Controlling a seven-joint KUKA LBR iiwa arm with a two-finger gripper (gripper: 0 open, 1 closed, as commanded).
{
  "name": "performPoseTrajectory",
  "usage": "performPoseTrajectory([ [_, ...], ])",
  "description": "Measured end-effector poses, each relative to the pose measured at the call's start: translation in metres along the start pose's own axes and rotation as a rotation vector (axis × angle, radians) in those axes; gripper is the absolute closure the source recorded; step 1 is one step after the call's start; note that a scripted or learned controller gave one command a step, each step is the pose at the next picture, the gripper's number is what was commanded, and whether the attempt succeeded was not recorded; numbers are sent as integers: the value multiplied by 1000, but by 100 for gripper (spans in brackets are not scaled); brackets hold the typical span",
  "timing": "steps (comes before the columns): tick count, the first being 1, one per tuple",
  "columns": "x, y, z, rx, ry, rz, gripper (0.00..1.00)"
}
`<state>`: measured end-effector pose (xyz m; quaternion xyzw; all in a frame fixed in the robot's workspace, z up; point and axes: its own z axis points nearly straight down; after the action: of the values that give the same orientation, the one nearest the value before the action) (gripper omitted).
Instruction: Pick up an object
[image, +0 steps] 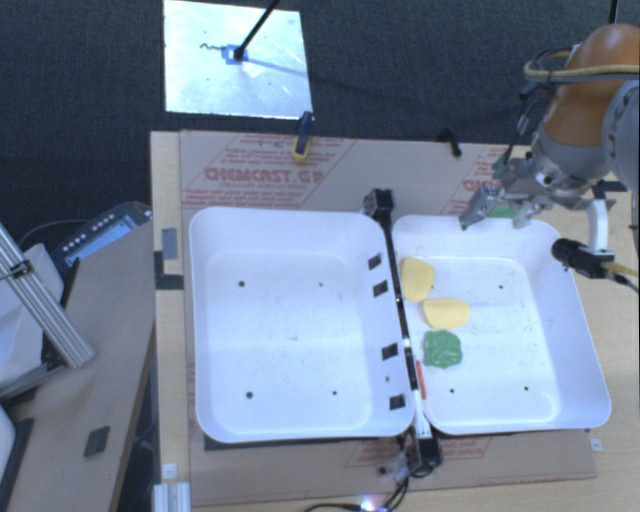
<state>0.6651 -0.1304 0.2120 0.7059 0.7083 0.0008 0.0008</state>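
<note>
Two white bins sit side by side on the bench: the left bin (290, 320) and the right bin (500, 400), joined along a black hinge strip (395, 310). The arm (590, 90), grey with an orange band, reaches in from the right and hangs over the far rim of the right bin. Its gripper (497, 208) has its fingers spread apart and nothing between them.

Three small pieces lie in the right bin near the strip, in a short column: a yellow piece (417, 277) farthest back, a second yellow piece (446, 313) just beside it, and a green piece (442, 349) nearest the camera, touching or almost touching the second.

To pick well, I would take the far yellow piece, since it is closest to the gripper. Come straight down with the fingers wide, straddling it across its narrow side, and stay clear of the bin wall and the neighbouring piece.
</note>
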Motion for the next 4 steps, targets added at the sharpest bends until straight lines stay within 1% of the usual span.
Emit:
performPoseTrajectory([
  [1,0,1,-11,-4,0,-3,100],
  [2,91,5,-48,-3,2,-7,100],
  [3,186,-47,-108,-1,4,-9,100],
  [4,246,-53,-178,-7,4,-8,100],
])
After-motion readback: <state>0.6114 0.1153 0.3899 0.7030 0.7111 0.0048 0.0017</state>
